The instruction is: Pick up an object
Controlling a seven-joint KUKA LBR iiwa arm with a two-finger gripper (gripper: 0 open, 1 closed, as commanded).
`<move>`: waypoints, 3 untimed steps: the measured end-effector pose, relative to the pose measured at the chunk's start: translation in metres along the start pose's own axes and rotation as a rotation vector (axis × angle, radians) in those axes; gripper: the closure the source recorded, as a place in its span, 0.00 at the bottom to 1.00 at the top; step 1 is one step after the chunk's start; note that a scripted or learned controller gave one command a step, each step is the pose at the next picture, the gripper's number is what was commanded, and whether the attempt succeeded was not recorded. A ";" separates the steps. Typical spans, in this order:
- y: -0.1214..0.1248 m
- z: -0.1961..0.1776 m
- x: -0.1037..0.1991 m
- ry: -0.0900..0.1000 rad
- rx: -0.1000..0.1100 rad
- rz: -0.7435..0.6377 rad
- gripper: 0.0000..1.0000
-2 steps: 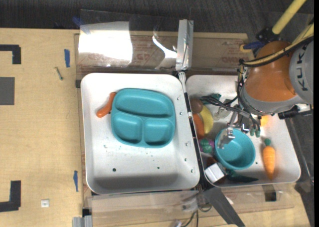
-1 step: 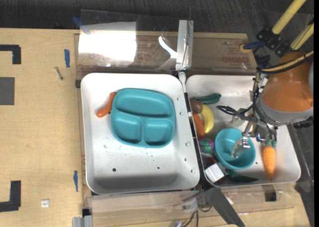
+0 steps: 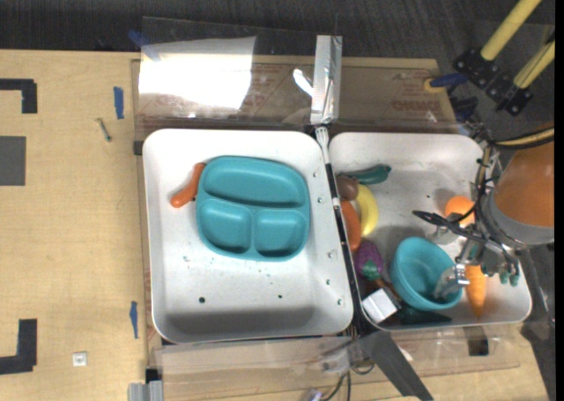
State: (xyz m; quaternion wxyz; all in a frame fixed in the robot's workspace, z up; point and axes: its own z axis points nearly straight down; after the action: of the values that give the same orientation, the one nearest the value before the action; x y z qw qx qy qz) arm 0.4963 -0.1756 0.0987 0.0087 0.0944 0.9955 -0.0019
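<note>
pincer low in rt bin, tips at teal bowl rim; can't tell its state | risk: snags rim, tips bowl, or nudges orange piece just beside | wrist hides bin corner; toys past bowl by divider jumbled, hard to ID

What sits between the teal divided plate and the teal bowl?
In the camera view, between the teal divided plate and the teal bowl run the bins' adjoining walls, then a yellow banana and a purple toy.
</note>
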 end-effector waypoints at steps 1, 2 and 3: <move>-0.037 0.006 0.003 -0.006 -0.001 -0.182 0.00; -0.033 0.006 0.004 -0.005 0.002 -0.149 0.00; -0.030 -0.010 -0.006 -0.040 0.004 -0.149 1.00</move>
State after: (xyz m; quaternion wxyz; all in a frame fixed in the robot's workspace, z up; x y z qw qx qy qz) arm 0.4965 -0.2064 0.1087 0.0282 0.0201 0.9994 -0.0062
